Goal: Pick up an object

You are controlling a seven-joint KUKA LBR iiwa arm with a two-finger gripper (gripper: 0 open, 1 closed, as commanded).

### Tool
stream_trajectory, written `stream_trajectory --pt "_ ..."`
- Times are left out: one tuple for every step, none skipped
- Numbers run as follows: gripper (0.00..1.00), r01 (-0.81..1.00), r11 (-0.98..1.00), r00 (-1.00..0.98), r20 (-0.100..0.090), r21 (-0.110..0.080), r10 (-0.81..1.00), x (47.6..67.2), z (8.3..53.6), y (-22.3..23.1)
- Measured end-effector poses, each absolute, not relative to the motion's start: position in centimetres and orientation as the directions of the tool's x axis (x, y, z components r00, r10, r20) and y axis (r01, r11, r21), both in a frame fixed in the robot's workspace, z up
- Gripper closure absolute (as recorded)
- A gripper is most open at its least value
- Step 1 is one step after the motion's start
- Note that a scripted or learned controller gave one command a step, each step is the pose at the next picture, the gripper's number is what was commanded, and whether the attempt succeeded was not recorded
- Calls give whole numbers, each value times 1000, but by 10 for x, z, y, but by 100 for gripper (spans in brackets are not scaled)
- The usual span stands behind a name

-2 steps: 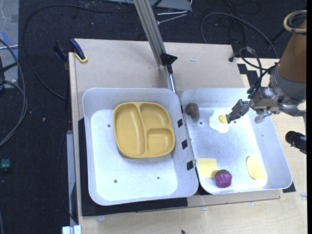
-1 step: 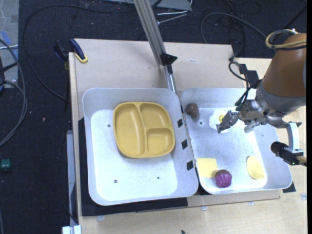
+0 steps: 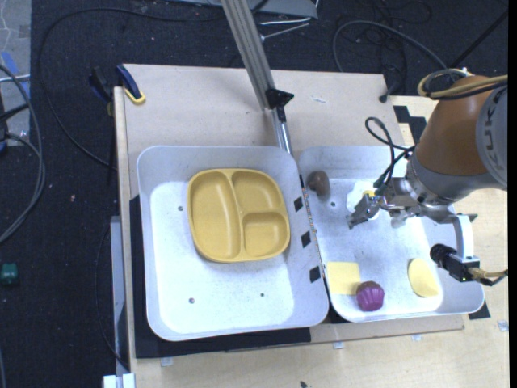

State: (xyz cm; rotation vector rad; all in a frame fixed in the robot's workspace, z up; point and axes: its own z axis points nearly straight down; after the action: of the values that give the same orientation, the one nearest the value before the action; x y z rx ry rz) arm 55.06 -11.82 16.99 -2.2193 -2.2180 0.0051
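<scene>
Status: the pick is not yet made. The hand (image 3: 361, 213) hangs over the middle of the right bin (image 3: 339, 166), its dark fingers pointing toward the left bin (image 3: 161, 217). Nothing shows between the fingers. Whether they stand apart or closed cannot be told from this slant, as they read as one dark cluster. Judged from the present layout, every candidate object lies loose on a bin floor, so the approach, the closing and the lift all remain to be done.

Right bin contents:
- A brown lump (image 3: 318, 183) near the far left corner of the bin, apart from the hand.
- A pale yellow square block (image 3: 342, 278) at the near left, flat on the floor.
- A purple round object (image 3: 370, 296) just beside the block, at the near edge.
- A pale yellow oval object (image 3: 423, 278) toward the near right corner, below the arm.
- A small yellow item (image 3: 370, 193) close behind the fingers, partly hidden; its kind cannot be told.

Left bin contents:
- One yellow divided plate (image 3: 239, 215) with three compartments, lying in the middle of the bin. All compartments appear bare.

Assessment: the small yellow item and the brown lump lie nearest the hand. The near-edge objects are well apart from it. The counter (image 3: 202, 111) beyond the bins carries a small blue and yellow tool (image 3: 129, 86) at its far left corner.
</scene>
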Motion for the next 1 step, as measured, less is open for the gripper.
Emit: stream_trajectory --pt "0 1000 -1 1 1 -5 1000 553 126 -119"
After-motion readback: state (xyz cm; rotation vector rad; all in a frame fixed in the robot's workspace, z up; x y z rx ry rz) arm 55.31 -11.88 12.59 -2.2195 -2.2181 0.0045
